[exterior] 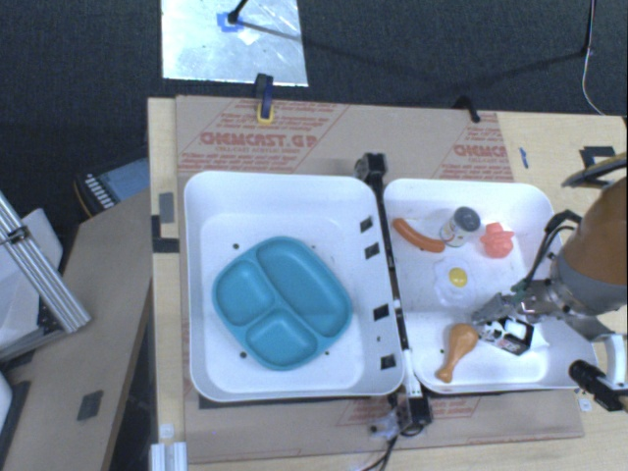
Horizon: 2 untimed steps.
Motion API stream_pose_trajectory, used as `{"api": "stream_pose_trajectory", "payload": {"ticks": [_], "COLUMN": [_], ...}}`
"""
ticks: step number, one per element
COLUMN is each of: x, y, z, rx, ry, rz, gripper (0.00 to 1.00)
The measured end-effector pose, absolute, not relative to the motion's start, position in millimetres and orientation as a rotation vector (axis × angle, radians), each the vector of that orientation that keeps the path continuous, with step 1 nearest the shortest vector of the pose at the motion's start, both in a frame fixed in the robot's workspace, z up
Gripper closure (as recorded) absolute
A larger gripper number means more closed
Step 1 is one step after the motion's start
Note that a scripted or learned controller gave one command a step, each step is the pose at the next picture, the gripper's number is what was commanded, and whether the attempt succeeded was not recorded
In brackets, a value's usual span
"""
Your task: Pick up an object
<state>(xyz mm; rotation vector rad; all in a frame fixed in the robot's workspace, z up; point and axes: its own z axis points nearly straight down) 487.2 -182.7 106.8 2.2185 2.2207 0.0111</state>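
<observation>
Tool (502,330) reaches low into the right bin (549,209) beside the drumstick (456,349); grip state unclear.

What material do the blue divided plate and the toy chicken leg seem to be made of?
The blue divided plate looks like moulded plastic with a smooth matte finish: even colour, rounded compartment walls. The toy chicken leg also looks like plastic, tan and slightly glossy, though soft rubber is possible; the view is too coarse to settle it.
</observation>
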Motion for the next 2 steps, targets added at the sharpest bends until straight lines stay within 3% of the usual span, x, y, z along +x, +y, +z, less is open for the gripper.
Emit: {"api": "stream_pose_trajectory", "payload": {"ticks": [1, 2], "x": [488.4, 489.9], "y": [-182, -182], "z": [85, 96], "rx": [2.220, 2.219], "ry": [2.221, 2.220], "rz": [0.003, 0.007], "gripper": [0.00, 1.00]}}
